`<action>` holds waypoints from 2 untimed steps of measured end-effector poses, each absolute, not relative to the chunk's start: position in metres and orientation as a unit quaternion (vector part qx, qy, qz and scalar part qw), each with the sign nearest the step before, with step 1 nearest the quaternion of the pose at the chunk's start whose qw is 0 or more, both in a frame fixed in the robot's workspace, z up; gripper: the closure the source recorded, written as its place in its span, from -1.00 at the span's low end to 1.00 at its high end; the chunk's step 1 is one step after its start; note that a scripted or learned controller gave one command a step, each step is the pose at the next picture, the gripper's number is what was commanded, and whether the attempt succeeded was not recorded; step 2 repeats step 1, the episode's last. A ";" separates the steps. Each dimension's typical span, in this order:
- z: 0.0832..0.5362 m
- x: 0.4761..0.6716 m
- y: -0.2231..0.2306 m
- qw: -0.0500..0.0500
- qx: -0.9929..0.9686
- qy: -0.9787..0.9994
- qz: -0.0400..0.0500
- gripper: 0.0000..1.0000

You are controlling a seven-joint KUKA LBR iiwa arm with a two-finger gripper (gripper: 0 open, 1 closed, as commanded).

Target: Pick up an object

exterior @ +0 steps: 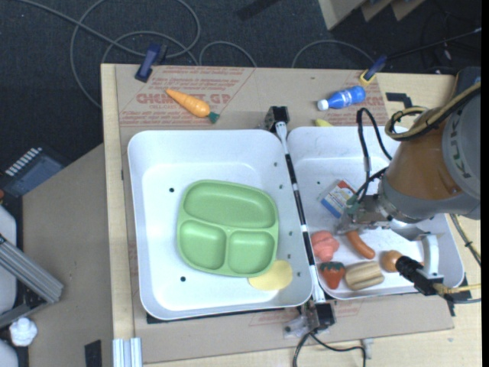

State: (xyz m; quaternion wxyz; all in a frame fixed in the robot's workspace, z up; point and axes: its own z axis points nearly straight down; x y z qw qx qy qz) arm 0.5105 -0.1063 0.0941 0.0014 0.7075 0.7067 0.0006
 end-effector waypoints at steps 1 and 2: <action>0.251 0.510 -0.048 0.001 0.707 0.707 0.001 1.00; 0.251 0.510 -0.048 0.001 0.707 0.707 0.001 1.00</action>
